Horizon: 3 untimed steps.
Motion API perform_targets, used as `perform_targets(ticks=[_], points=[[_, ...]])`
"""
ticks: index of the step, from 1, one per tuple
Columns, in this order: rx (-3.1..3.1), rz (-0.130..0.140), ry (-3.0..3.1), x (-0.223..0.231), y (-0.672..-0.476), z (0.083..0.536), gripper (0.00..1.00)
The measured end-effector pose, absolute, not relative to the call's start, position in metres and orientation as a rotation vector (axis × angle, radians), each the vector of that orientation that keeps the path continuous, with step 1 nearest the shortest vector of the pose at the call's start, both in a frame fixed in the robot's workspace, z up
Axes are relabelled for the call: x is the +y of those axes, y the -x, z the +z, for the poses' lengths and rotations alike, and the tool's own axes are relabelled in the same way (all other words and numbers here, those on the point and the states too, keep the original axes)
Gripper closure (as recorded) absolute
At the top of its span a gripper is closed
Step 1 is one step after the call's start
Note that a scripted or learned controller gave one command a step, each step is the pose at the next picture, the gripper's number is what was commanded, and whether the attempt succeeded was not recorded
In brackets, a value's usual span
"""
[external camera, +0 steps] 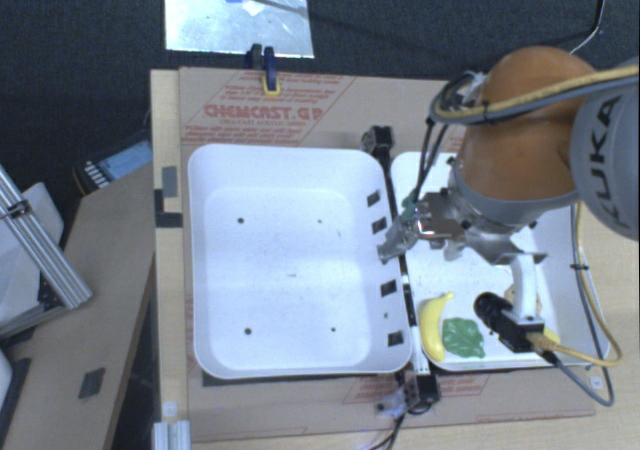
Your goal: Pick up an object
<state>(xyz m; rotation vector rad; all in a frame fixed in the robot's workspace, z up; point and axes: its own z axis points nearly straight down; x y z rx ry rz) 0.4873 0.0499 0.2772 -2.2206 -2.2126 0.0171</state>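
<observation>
Camera view is looking down on a bench [270, 108] covered with a flat brown sheet printed in red letters, and on it two shallow white bins are sitting side by side, touching along their inner rims. Both bins are showing a smooth, matte plastic surface with rounded corners; the left bin [290, 268] is showing a pale floor marked by a few small dark dots, and a row of small black clips [378, 200] is running along the seam between the two. The arm [530, 138], a rounded orange-brown shell above a grey collar, is reaching in from the right and hanging over the right bin [415, 173], hiding much of its floor. Its gripper [400, 234], metallic and angular, is pointing toward the seam between the bins, and whether it is released or clenched cannot be told. A banana [432, 326], yellow, curved and glossy, is lying in the near left corner of the right bin, apart from the gripper. Just beside it, touching its right side, a green object [463, 337], rounded and lumpy in outline, is lying on the bin floor.
</observation>
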Motion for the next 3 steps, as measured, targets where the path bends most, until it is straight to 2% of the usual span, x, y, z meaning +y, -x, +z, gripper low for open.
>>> perform_targets(ticks=[1,2,3], points=[[-2.225,-0.005,2.222,0.052,-0.490,0.296,1.00],[-2.233,-0.014,2.216,0.088,-0.487,0.374,1.00],[-2.231,-0.001,2.209,0.150,-0.486,0.354,1.00]])
